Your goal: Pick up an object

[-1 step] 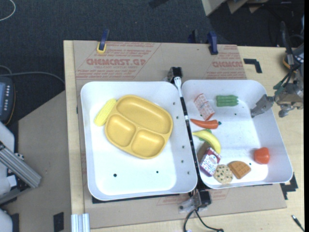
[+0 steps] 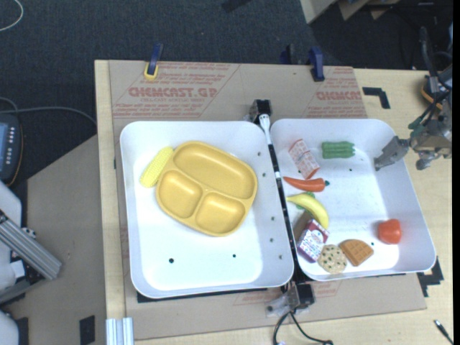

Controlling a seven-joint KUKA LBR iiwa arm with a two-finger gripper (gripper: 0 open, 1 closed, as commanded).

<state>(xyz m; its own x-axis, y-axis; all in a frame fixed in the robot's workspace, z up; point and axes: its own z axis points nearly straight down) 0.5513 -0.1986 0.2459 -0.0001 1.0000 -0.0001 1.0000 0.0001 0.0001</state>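
Observation:
My gripper (image 2: 408, 155) hangs over the right rim of the right bin (image 2: 359, 192). It is open, with nothing between its fingers. Several toy foods lie in this bin. A green pickle (image 2: 338, 149) and a wrapped snack (image 2: 303, 157) are at the back. A red chili (image 2: 305, 183), a banana (image 2: 310, 207) and a purple packet (image 2: 312, 240) run along the left side. Near the front lie a cookie (image 2: 332, 258), a waffle piece (image 2: 356, 251) and a red tomato (image 2: 389, 231). The pickle is the nearest item, to the left of the gripper.
The left bin (image 2: 151, 250) holds a yellow divided plate (image 2: 205, 187) and a corn cob (image 2: 156, 166) at the plate's left. A black divider clip (image 2: 262, 110) sits between the bins at the back. Blue clamps (image 2: 315, 63) hold the cardboard base.

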